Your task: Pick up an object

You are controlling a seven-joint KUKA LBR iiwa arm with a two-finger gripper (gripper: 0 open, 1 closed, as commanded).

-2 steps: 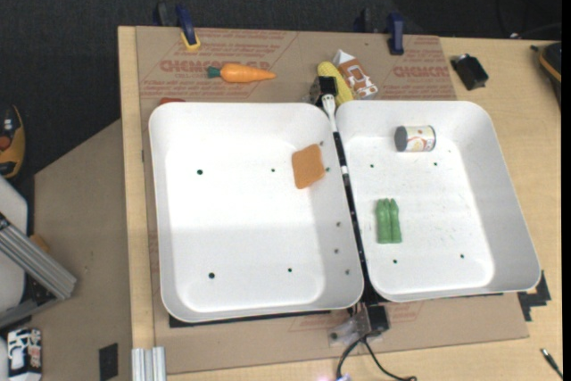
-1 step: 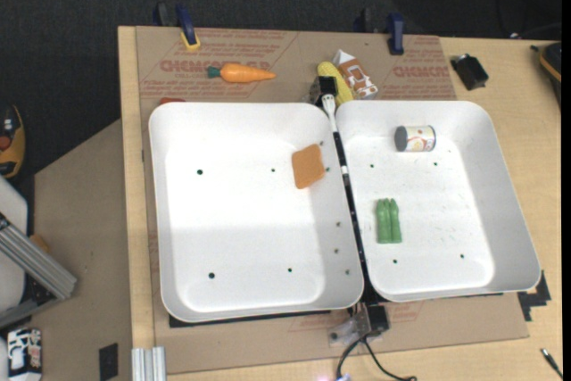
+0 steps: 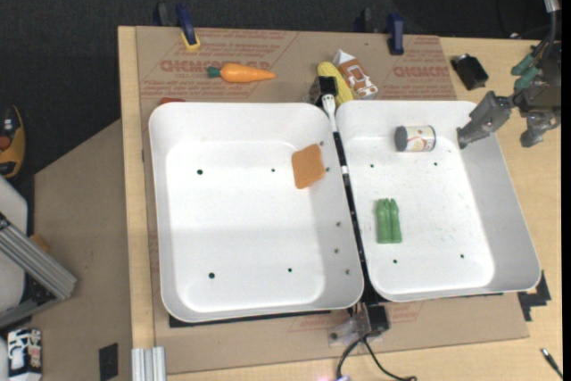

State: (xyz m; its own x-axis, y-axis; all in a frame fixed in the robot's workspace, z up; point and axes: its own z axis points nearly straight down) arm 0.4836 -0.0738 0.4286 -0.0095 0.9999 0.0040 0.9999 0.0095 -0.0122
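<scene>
The right bin [image 3: 500,219] holds a small grey and cream can [image 3: 416,138] lying on its side near the back, and a green ridged block [image 3: 387,220] near the middle. An orange flat piece [image 3: 308,166] lies in the left bin [image 3: 178,192] close to its right wall. My gripper [image 3: 496,138] hangs over the right bin's back right corner, to the right of the can. It is open, its two grey fingers [image 3: 475,126] are spread, and nothing is between them.
Behind the bins on the board lie a toy carrot [image 3: 245,74], a yellow banana-like toy [image 3: 330,79], a brown and white packet [image 3: 358,78] and a black block [image 3: 468,70]. Two blue clamps [image 3: 187,24] grip the board's back edge.
</scene>
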